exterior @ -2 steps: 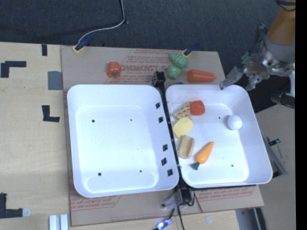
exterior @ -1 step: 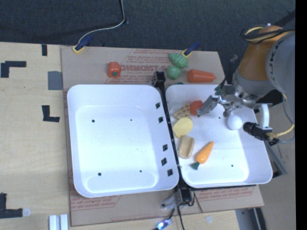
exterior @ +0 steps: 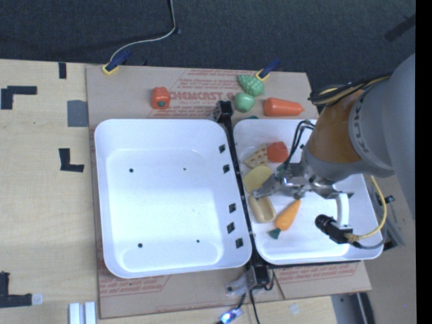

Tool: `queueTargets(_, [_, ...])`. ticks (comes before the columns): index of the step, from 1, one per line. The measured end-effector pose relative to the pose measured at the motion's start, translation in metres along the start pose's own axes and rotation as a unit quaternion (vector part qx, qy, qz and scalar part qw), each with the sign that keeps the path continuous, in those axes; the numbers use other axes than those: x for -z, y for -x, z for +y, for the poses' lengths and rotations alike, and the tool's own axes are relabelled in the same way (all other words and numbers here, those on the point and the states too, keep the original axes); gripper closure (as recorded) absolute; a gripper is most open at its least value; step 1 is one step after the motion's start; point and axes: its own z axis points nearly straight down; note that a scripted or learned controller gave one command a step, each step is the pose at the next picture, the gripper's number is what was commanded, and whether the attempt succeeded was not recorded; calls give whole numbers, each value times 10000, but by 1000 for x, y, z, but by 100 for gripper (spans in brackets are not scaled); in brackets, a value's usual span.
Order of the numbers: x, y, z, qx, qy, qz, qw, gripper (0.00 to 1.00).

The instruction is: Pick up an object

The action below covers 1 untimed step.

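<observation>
the arm (exterior: pixel 358 133) comes in from three o'clock and bends down over the right bin (exterior: pixel 351 248), its grey bulk and orange band hiding much of that bin's three o'clock side and part of its twelve o'clock rim. the gripper (exterior: pixel 273 186) sits low at the bin's nine o'clock side, among the toys; its metal tips are small and blurred against the pale pieces, so i cannot tell how wide it stands or whether anything is caught in it. just at its tip lies a yellow piece (exterior: pixel 257 178), partly overlapped by the metal. at twelve o'clock from that sit a tan cracker-like piece (exterior: pixel 256 158) and a red block (exterior: pixel 277 152), the block's right edge cut by a dark cable. at six o'clock from the gripper lie a tan roll (exterior: pixel 262 209) and a small carrot (exterior: pixel 287 217), tilted, its green end toward seven o'clock. a black part with a yellow wire (exterior: pixel 334 227) hangs off the wrist near the bin's five o'clock corner. the left bin (exterior: pixel 108 147) lies beside it, the two rims touching. on the cardboard beyond the bins rest a red pepper (exterior: pixel 160 98), a green bumpy toy (exterior: pixel 250 84), a green ball (exterior: pixel 244 102) and a large carrot (exterior: pixel 282 106).
</observation>
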Motion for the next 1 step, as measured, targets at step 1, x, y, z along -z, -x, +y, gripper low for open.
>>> queueTargets(1, [2,-20,63,28,25,-7,10000,0])
